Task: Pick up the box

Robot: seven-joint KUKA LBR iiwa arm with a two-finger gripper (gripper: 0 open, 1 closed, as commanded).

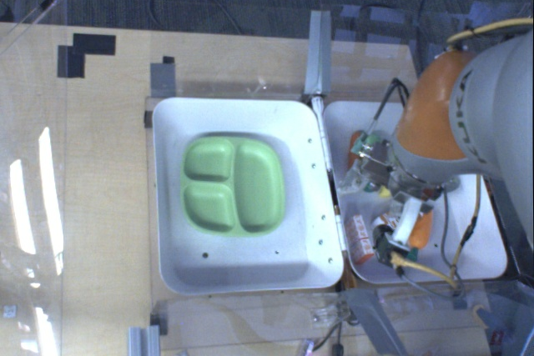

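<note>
Two shallow white bins are set side by side on the wooden bench (83,204), parted by a grey metal rail. The left bin (242,263) holds a green tray (234,183) with three compartments, which lies flat near the middle of the bin floor. The right bin (484,250) is largely covered by the arm (492,108), grey with an orange band, which reaches in from the right and hangs low over the bin. The gripper (388,179) is seen beneath the orange band, among cables and small fittings above the bin's middle; whether it is apart or closed cannot be told, and nothing can be made out in its grasp. A small box (360,236), reddish with pale print, lies flat on the floor of the right bin, close to the bin's left wall and toward its near corner, just beside the gripper's lower parts but not lifted. An orange and white object (415,225) lies just to the right of the box, partly hidden by the wrist. A yellow cable (425,269) trails across the near part of the right bin. Dark cables are seen on the carpet beyond the bench.
</note>
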